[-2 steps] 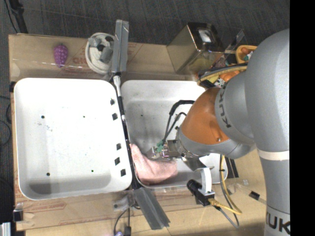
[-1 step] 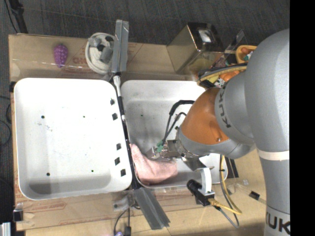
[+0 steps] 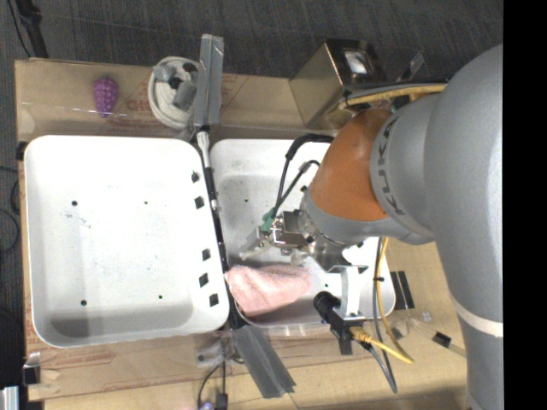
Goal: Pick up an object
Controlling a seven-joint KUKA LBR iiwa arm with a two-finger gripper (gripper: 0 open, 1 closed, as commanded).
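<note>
A soft pink object (image 3: pixel 267 287) lies at the near left corner of the right bin (image 3: pixel 248 165), against the divider. My gripper (image 3: pixel 275 233) hangs low inside that bin, just above the pink object's far edge. The orange wrist band and grey arm cover much of the bin's right side.
The left bin (image 3: pixel 111 237) sits beside the right one, split from it by a dark divider (image 3: pixel 212 229). A purple grape-like toy (image 3: pixel 105 95) and a white cable roll (image 3: pixel 173 88) rest on the bench behind the bins. A brown box (image 3: pixel 338 79) stands at the back right.
</note>
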